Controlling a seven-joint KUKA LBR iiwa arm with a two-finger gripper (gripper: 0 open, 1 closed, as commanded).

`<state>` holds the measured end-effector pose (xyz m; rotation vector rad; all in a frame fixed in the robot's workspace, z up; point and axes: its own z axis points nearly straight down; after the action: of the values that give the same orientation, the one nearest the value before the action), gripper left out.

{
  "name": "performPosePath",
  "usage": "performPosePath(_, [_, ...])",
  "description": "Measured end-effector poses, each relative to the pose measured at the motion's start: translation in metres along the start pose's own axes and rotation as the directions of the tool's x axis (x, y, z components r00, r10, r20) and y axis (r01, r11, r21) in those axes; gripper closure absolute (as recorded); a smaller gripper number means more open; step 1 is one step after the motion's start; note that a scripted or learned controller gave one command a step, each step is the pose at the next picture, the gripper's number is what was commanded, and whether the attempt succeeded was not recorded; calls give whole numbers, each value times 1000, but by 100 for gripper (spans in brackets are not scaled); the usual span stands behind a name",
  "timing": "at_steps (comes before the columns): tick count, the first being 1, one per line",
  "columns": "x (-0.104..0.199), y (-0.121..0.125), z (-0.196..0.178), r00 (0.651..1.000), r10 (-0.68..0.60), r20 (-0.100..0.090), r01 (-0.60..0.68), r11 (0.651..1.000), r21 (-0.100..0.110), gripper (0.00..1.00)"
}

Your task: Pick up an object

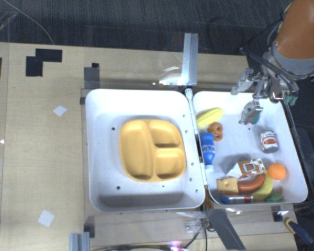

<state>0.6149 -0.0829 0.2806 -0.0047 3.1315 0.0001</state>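
Note:
My gripper (251, 112) hangs over the far part of the right bin (298, 156), below the arm's orange band (303, 20). Nothing shows held under it. Just left of it lie a yellow corn-like piece (209, 116) and a small orange ring (215, 129). A small can (269, 141) stands a little nearer than the gripper and to its right. A blue bottle (206, 150) lies along the bin's left wall. At the near end sit an orange ball (276, 171), a white box (251, 166), a sausage (249, 183) and a cheese wedge (227, 184).
The left bin (102, 140) holds a yellow divided tray (150, 149). A metal post (190, 61) rises at the far end between the bins. A banana (265, 187), a green piece (275, 196) and a marker (236, 198) crowd the right bin's near wall.

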Motion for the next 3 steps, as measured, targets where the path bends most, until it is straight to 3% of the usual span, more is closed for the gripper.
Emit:
performPosePath(1, [-41,-92,68,957,289,-1,-289,957,2,0])
performPosePath(2, [-45,-115,94,841,542,1,-542,841,2,0])
performPosePath(3, [-39,-121,108,814,581,2,-581,814,1,0])
